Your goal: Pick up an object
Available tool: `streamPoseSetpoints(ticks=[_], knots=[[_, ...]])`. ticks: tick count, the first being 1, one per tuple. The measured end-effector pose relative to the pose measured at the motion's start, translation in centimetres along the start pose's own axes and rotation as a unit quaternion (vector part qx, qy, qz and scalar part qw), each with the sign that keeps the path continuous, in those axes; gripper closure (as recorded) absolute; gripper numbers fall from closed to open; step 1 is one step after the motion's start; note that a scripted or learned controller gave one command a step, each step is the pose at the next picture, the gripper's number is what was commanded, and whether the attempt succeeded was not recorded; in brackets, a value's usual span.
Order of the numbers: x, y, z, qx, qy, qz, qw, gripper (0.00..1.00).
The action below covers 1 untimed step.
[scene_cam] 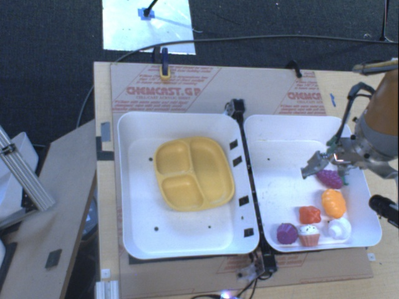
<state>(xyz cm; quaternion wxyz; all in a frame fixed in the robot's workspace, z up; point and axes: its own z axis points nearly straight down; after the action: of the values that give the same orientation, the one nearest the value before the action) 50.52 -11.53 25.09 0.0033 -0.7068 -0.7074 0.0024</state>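
The grey arm's two-finger gripper (325,165) sits low over the right shallow white bin (280,136), near its right edge, with one grey finger (313,165) jutting toward the bin's middle. Whether it is spread or pressed together cannot be told. A purple knobbly toy like a grape bunch (330,179) lies just beside the fingertips, not visibly pinched. Along the near right corner cluster an orange rounded toy (333,203), a red-orange blocky toy (309,215), a purple round toy (287,233), a small cupcake-shaped toy (308,235) and a white rounded toy (338,228). The left shallow white bin (134,167) holds a yellow three-compartment plastic plate (192,173) at its centre.
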Motion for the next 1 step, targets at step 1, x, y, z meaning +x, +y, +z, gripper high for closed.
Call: streamPoseSetpoints(ticks=[1], knots=[[0.02, 0.2, -0.47, -0.005, -0.001, -0.001, 1.0, 0.0]])
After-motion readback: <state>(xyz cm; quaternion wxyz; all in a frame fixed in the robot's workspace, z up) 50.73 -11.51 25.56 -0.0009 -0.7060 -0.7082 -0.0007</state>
